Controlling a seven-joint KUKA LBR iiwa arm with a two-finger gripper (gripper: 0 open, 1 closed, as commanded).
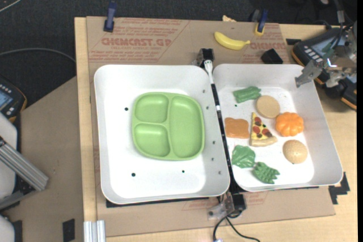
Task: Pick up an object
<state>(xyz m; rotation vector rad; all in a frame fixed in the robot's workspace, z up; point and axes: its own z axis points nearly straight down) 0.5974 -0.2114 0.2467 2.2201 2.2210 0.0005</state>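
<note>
2 white bins [113, 178] are sitting on a cardboard-topped bench [170, 37] over dark carpet. Toy foods, including a pumpkin [289, 123], are lying in the right bin. The gripper [309, 73] is blurring at the right edge; I cannot tell its state.

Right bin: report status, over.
Hand at right bin's upper right edge, holding nothing seen. Pumpkin, pizza slice, toast, leafy greens all lying in bin, untouched. Nothing blocking them.
</note>
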